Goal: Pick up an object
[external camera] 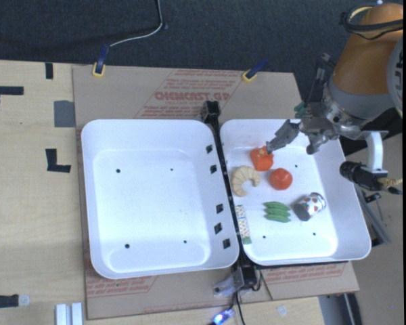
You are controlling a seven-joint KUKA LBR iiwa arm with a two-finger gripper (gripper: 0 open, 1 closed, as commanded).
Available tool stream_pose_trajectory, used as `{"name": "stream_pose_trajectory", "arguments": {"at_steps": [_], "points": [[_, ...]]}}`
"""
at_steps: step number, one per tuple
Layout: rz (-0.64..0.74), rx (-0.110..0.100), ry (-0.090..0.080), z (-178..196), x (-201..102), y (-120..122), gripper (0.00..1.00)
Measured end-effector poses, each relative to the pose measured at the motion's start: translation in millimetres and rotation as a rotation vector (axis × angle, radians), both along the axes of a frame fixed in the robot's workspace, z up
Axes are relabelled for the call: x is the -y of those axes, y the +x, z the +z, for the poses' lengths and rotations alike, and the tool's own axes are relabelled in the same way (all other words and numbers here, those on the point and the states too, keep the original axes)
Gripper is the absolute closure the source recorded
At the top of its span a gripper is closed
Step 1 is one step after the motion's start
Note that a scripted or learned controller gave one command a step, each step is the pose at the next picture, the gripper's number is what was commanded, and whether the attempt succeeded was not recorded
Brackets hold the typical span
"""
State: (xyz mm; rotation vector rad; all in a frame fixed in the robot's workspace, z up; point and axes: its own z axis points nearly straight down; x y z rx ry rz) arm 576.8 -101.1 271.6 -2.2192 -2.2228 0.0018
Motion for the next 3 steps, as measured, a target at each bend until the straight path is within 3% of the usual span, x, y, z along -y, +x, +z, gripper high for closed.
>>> {"name": "stream_pose_trajectory", "arguments": {"at_steps": [1, 2, 3], "points": [[-0.002, 0.011, -0.003, -172.6, 24.8, 38.8, 0.00], [0.000, 0.006, -0.002, -174.9, 69.8, 94.0, 0.00], [0.000, 0.002, -0.002, -186.5, 67.5, 60.7, 0.00]]}}
